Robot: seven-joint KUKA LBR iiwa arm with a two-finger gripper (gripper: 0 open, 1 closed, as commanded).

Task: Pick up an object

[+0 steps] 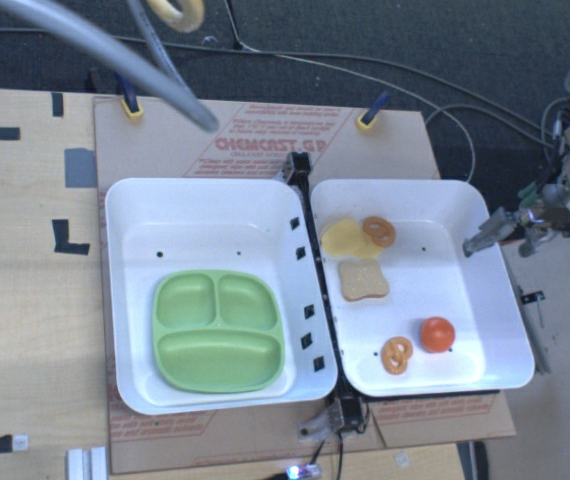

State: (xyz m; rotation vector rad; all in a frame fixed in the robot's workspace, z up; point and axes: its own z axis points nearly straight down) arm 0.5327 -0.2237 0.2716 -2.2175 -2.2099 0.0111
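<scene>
While the grey two-finger gripper (493,236) hangs at the right rim of the right shallow white bin (470,206), its dark metal fingers (480,238) point leftward toward the bin's inside, and whether they stand wide or narrow cannot be told, for they are small and blurred; nothing is seen between them. Every food piece lies to the left of the fingers, inside that same bin. Nearest to them is the small brown pretzel-shaped ring (378,231), which overlaps the right edge of a pale yellow flat slice (345,238). Just below these rests a tan slice of toy bread (363,281), close to the yellow piece. Farther down and left of the fingers sits a round red tomato-like ball (438,334), and just beside it, on its left, a second small orange-brown pretzel (396,354). Well apart from the fingers, across the dark divider, the left shallow white bin (135,218) holds a green plastic plate with three compartments (218,331). Both bins rest on a brown cardboard sheet (265,133) that lies on the wooden surface (25,298).
</scene>
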